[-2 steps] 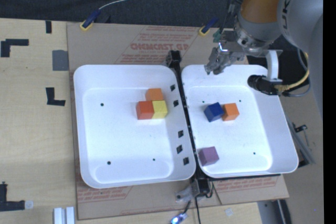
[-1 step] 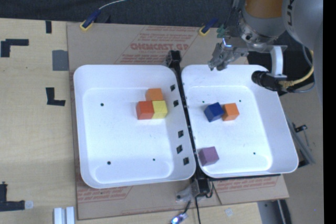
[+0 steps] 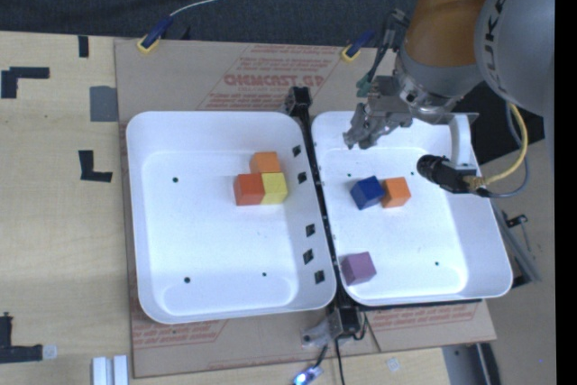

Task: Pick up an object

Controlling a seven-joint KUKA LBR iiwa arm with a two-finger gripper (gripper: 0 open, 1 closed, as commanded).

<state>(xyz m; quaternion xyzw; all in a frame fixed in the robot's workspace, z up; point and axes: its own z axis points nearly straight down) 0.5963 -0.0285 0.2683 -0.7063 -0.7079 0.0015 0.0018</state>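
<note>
Your gripper (image 3: 363,136): over right bin's (image 3: 469,275) back edge, grasp state you cannot tell | blue cube (image 3: 366,192) touching orange cube (image 3: 396,192) just below it | purple cube (image 3: 359,267) front-left | left bin (image 3: 153,221): three clustered blocks (image 3: 261,182).

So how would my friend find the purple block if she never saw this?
Look in the right white bin. The purple block sits alone near its front left corner, apart from the touching blue block and orange block. It's the one purple thing.

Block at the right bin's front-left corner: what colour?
Purple. The block sits alone near the right bin's front-left corner, shown plainly in the camera view.
</note>
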